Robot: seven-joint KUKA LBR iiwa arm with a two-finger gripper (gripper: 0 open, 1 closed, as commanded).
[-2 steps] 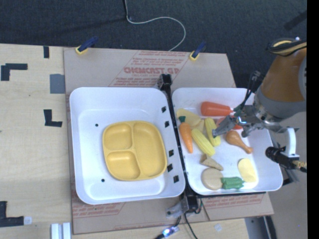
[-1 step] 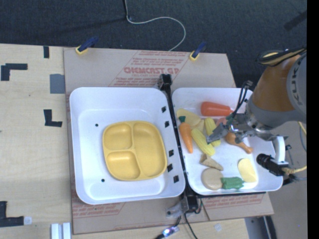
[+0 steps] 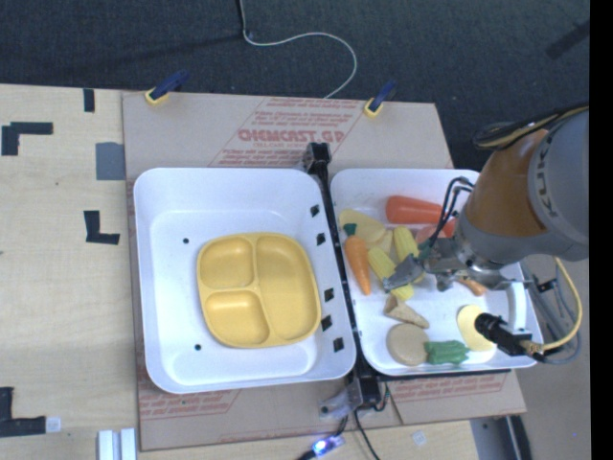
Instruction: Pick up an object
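Single overhead view, slanted. Grey arm with orange band [image 3: 522,199] reaches in from the right, over the right-hand shallow white bin [image 3: 436,176]. The hand [image 3: 414,274] sits low among the toy food in that bin, near its centre. Its tips are dark and partly lost against the pieces beneath them; cannot tell how far open the hand is, or whether anything is caught in it.

Right bin contents: long orange-red carrot-shaped piece [image 3: 414,208] toward the far wall; smaller orange carrot [image 3: 357,263] lying along the left wall; pale yellow-green pieces [image 3: 382,253] clustered just left of the hand; tan wedge [image 3: 406,311] just below the hand; round tan disc [image 3: 407,343] near the front wall, touching a small green piece [image 3: 445,353]; yellow round piece [image 3: 474,326] at front right.

Left shallow white bin [image 3: 158,257] holds a yellow plastic three-compartment plate [image 3: 257,287], roughly central, lying flat.

Both bins rest on a cardboard sheet [image 3: 278,132] on the wooden tabletop [image 3: 57,286].
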